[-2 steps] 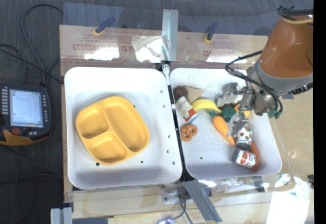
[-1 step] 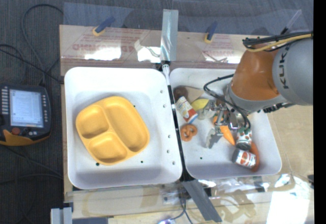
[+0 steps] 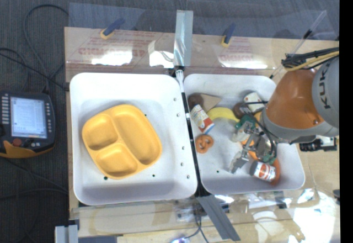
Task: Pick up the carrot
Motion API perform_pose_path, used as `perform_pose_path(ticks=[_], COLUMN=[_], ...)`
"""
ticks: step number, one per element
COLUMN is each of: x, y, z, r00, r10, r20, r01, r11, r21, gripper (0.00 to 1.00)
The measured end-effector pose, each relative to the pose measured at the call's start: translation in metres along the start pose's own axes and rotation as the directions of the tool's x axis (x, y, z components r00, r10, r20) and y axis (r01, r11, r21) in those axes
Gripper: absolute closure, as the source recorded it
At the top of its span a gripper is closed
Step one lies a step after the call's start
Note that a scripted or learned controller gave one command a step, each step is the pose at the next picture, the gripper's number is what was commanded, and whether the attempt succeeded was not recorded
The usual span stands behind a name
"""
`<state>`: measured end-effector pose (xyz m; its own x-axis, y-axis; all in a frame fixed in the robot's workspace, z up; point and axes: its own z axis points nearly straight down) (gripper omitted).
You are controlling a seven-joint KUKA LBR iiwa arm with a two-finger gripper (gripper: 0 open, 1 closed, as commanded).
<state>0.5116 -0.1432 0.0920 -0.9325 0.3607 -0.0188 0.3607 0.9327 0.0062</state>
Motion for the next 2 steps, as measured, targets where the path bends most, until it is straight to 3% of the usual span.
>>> perform_pose_path(ticks=[1, 2], x=[-0.002, 0.031], y=[0.001, 0.038], z=[-0.011, -0.059], r00=[1.000, 0.979], r10=[-0.002, 0.202], r20=[0.006, -0.016], r01=[0.002, -0.202], r11=[1.000, 0.979], r21=[0.002, 0.009], gripper=[1.00, 1.00])
